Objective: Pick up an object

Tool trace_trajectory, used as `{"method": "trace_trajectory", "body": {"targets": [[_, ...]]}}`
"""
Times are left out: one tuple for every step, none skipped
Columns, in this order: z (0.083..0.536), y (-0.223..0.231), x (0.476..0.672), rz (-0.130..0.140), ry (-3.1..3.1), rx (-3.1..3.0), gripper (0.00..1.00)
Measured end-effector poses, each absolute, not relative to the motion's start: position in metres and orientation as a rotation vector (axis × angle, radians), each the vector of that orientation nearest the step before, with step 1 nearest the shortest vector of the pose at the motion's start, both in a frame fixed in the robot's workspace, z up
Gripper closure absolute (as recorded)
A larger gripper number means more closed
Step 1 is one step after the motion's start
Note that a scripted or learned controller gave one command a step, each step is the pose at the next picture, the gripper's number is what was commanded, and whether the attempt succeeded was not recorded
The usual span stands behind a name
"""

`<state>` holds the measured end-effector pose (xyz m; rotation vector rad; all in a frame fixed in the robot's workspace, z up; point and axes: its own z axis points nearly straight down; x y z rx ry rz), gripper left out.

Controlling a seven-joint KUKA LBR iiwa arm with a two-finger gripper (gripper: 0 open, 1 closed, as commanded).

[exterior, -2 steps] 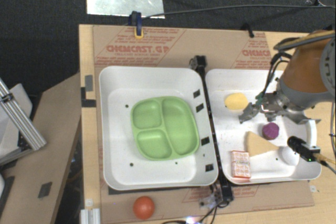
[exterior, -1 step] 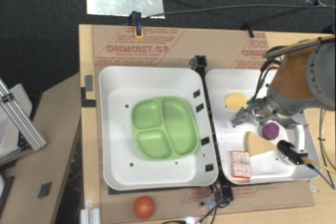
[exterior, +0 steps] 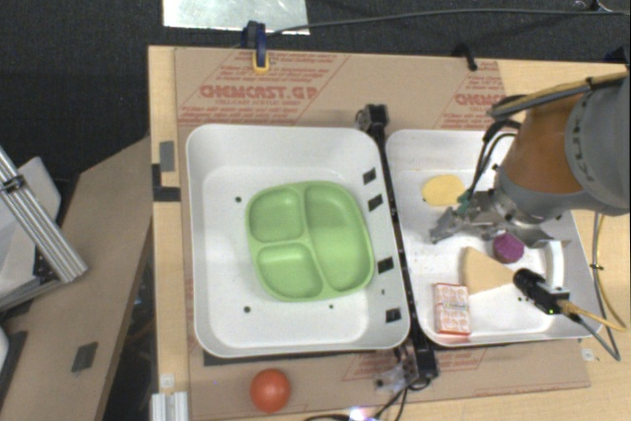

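Observation:
My gripper (exterior: 441, 229) is low inside the right bin (exterior: 414, 153), near its middle left, and the arm comes in from the right. A flat yellow round piece (exterior: 443, 188) lies just behind the gripper. A small purple object (exterior: 509, 247) sits to its right, tucked under the wrist. In front of it lies a tan wedge (exterior: 485, 272), with a small red and white box (exterior: 452, 309) at the bin's front left corner. I see nothing held in the gripper.
The left bin (exterior: 212, 212) holds a green divided plate (exterior: 309, 241). An orange ball (exterior: 269, 389) rests on the bench in front of the left bin. A black divider with clips (exterior: 385, 212) runs between the bins.

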<state>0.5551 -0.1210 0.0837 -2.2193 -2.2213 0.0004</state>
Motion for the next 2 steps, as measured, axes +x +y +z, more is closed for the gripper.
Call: {"method": "trace_trajectory", "body": {"targets": [[0.095,-0.121,0.556,-0.004,-2.224,-2.222,1.0],[0.142,-0.128,0.562,-0.005,-2.229,-2.222,1.0]]}}
